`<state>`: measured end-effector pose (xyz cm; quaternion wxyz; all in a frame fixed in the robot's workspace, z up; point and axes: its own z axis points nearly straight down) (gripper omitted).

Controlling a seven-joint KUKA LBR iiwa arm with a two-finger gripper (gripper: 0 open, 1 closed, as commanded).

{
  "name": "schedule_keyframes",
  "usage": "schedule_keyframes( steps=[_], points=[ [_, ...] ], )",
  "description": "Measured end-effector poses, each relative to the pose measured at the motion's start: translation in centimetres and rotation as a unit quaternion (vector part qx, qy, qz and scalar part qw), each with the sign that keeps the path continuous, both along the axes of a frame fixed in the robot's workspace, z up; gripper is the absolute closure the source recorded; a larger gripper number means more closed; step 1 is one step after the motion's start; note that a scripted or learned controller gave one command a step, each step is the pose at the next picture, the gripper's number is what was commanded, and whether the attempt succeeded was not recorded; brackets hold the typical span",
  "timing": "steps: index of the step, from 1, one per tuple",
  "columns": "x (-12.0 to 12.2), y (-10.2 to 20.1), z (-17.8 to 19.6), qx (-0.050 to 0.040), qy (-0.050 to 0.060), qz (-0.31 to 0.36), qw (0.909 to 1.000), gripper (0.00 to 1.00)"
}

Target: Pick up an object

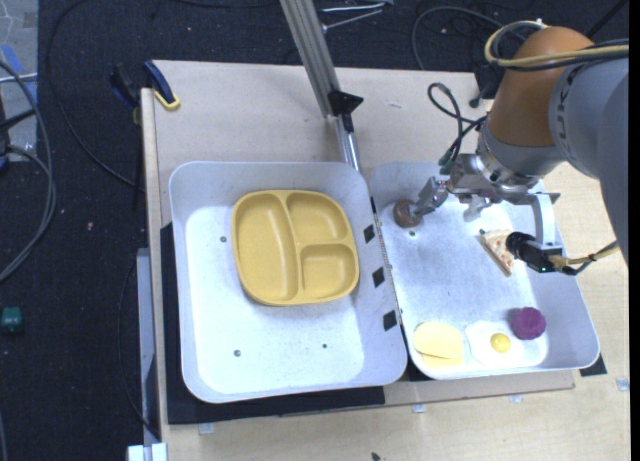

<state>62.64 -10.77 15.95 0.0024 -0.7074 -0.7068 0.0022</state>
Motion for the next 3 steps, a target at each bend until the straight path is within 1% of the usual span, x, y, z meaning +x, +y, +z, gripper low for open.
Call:
schedule_keyframes(
  steps=[1, 2, 3],
  points=[
    [-0.1, 0.0, -4.3, -0.0002, -0.001, 0.0, 1.0, 0.0],
    [-0.1, 0.1, -6.8, -0.0004, -0.002, 0.0, 1.0, 0.0],
    [0.0, 0.1, -5.6, -0.001, -0.004, 0.0, 1.0, 1.0]
  ],
)
